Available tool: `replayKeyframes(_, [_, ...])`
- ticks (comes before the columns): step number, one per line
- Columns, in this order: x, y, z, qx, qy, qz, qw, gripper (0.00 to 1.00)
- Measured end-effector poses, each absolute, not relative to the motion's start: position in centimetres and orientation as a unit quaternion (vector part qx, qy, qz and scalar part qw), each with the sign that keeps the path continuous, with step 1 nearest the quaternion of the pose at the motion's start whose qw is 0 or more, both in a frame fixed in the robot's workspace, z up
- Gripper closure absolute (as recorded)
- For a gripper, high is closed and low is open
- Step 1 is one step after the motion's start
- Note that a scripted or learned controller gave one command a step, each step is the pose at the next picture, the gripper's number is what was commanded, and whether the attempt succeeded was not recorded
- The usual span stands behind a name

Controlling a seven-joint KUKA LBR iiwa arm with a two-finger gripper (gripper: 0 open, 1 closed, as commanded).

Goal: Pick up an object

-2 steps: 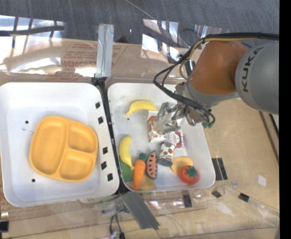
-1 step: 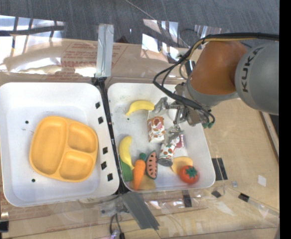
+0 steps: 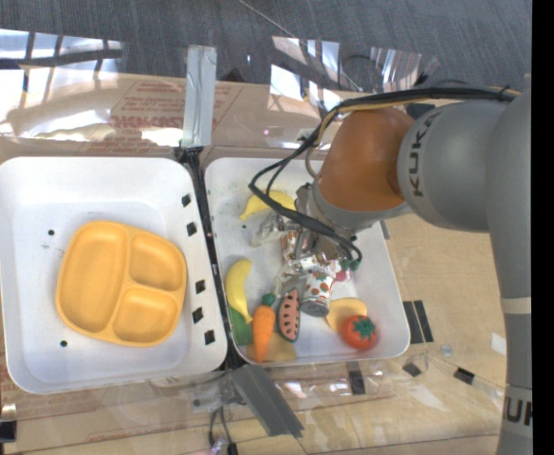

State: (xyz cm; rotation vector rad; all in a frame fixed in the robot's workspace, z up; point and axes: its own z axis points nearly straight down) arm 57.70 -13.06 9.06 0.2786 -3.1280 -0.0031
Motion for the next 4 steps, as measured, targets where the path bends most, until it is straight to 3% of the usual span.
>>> replayKeyframes(1, [60.3,-10.6,9.3,0.227,-0.974,0.0002,-0.002,0.0])
replayKeyframes(2, [54.2,-14.6,9.2,0.283,-0.959,0.0002,0.0,0.0])
replayKeyframes(3, [49.8,-12.4,10.0,0.384,-0.923,0.0096,-0.017,0.0])
replayKeyframes(4, [54.1,-18.4,21.7,0.373,-0.928,0.0042,-0.004,0.0])
